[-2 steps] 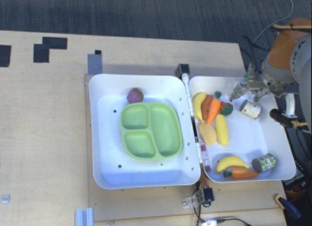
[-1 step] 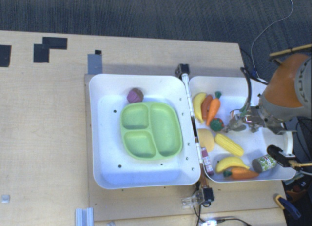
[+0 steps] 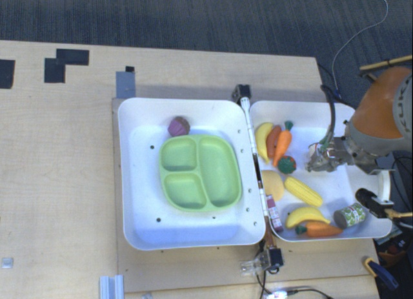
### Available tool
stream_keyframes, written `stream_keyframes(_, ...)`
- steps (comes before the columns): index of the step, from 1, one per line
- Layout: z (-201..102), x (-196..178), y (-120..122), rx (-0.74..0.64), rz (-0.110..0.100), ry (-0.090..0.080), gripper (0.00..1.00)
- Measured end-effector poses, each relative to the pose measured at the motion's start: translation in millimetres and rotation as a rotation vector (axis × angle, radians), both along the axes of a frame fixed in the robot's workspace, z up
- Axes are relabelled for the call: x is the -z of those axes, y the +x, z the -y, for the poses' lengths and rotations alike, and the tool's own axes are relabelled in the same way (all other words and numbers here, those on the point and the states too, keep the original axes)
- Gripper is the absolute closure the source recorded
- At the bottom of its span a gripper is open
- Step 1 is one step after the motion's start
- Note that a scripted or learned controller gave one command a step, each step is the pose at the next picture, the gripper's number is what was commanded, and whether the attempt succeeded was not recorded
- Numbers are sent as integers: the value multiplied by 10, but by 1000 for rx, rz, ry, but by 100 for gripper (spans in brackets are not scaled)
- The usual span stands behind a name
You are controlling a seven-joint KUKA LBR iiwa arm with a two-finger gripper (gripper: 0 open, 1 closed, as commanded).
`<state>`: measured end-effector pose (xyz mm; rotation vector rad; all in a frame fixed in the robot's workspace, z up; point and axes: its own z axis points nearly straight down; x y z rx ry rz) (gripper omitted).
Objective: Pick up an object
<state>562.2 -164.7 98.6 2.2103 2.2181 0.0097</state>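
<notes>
My gripper (image 3: 321, 161) hangs over the middle of the right bin (image 3: 335, 112), above bare white floor. Just left of it lie a red round fruit with a green top (image 3: 286, 163), a carrot (image 3: 282, 144) and a banana (image 3: 262, 139). A yellow corn cob (image 3: 303, 191) lies below and to the left of the gripper. Along the bin's front edge are a second banana (image 3: 306, 215), another carrot (image 3: 321, 230) and a small green-labelled can (image 3: 350, 215). I see nothing between the gripper and the bin floor.
The left bin (image 3: 139, 181) holds a green divided plate (image 3: 199, 172), with a purple round thing (image 3: 179, 125) behind it. A pale yellow piece (image 3: 273, 184) and a small red-and-white item (image 3: 271, 212) lie by the divider between the bins.
</notes>
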Motion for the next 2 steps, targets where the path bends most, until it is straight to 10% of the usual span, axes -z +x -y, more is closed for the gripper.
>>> stream_keyframes(1, -1289, -1659, 213, -2, -6, 4, 100)
stream_keyframes(2, -1904, -1371, -262, -2, -11, 4, 100)
